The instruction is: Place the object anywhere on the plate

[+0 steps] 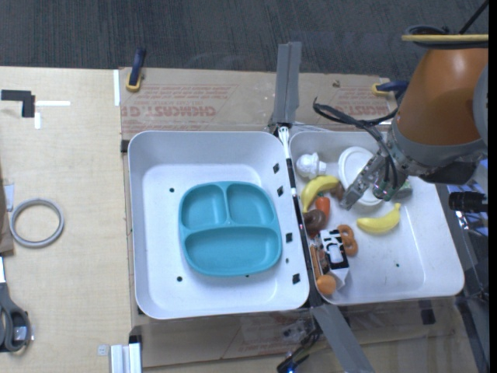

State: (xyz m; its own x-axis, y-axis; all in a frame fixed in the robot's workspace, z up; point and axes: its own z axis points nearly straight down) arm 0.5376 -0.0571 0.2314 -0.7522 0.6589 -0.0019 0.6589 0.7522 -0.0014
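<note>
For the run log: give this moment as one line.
gripper: over right bin, above toys | fingers: cannot tell | plate: left bin, nothing on it | placement: not done

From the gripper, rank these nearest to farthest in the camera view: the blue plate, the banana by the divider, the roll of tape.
1. Banana by the divider, right bin, just left of the gripper.
2. Blue plate, left bin.
3. Roll of tape, on the bench at far left.

The arm (pixel 444 99) is running off the right edge and covering the far right corner of the right bin (pixel 435 280). The gripper (pixel 359 193) is hiding part of a white cup (pixel 353 164), and its fingers are blurring together. Scissors (pixel 11 326) are being cut off at the left edge.
</note>
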